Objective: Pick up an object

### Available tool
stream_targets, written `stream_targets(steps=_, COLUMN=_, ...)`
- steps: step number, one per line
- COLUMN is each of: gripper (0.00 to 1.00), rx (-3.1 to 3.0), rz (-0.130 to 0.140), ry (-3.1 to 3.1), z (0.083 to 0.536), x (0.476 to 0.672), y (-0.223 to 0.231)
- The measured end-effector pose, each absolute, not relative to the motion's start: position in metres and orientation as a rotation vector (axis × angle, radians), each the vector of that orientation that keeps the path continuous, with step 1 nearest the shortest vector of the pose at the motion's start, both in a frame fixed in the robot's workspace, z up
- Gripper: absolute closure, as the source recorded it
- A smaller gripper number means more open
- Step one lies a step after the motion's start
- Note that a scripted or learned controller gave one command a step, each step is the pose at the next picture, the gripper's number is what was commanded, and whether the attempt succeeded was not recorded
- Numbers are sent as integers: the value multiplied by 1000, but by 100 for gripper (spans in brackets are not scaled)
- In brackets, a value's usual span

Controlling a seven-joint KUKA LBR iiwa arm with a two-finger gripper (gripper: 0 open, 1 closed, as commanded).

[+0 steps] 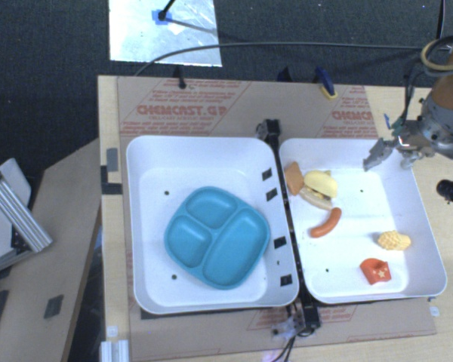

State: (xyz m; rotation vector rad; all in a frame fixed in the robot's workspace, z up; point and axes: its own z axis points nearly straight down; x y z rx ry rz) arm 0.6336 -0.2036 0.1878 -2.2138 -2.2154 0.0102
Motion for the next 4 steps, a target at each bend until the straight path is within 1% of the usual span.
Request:
stream_targets(steps=1, gripper=0, rx=-2218, rz=-1, ry=-2227, z=197, x=637, y=-203)
stream_targets(steps=2, gripper=0, rx=-2218, rz=1, ry=-2225, z=136, x=641, y=-206)
stream_targets(steps=3, gripper=0, rx=-2215, rz=1, ry=-2228, z=84, x=641, y=-205)
stream_targets(steps=4, gripper=100, rx=-2216, rz=-3, ry=-2235, z=98, x=643, y=-206)
